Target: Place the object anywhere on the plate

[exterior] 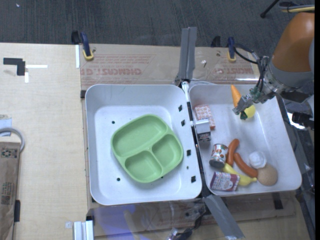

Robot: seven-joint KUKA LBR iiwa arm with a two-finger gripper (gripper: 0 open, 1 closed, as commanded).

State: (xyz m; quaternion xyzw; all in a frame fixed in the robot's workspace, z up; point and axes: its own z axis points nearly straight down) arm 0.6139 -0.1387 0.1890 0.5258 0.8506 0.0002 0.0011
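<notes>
Camera view, looking down at a slant on the worktop (40,134) w/ two white bins side by side. The gripper (245,107) is hanging over the upper part of the right bin (280,184), reaching in from the view's right, w/ a yellow object (248,113) showing right at its tip; whether the fingers are spread or pinching that object cannot be told here, since the tip is small and dark against the bin floor. An orange carrot-like piece (235,95) is lying just beside the tip, on its upper-left, long axis running approx. up-down in the view. The target, a green plate (146,148) w/ three compartments, is sitting in the left bin (100,184), i.e. to the gripper's left and somewhat lower in the view, across the divider where the two bin walls are meeting. That is the relation governing the transfer: judging from this layout, the carry would be running leftward over the divider, then down onto any compartment. Other contents of the right bin are resting well apart from the tip: a red-white carton (204,116), a small can (218,155), two sausages (240,159), a banana (240,178), an egg (267,175), a pink packet (224,181). Risk, as a judgement: if the yellow object is not actually being gripped, the arm would be travelling to the plate w/o it.
</notes>
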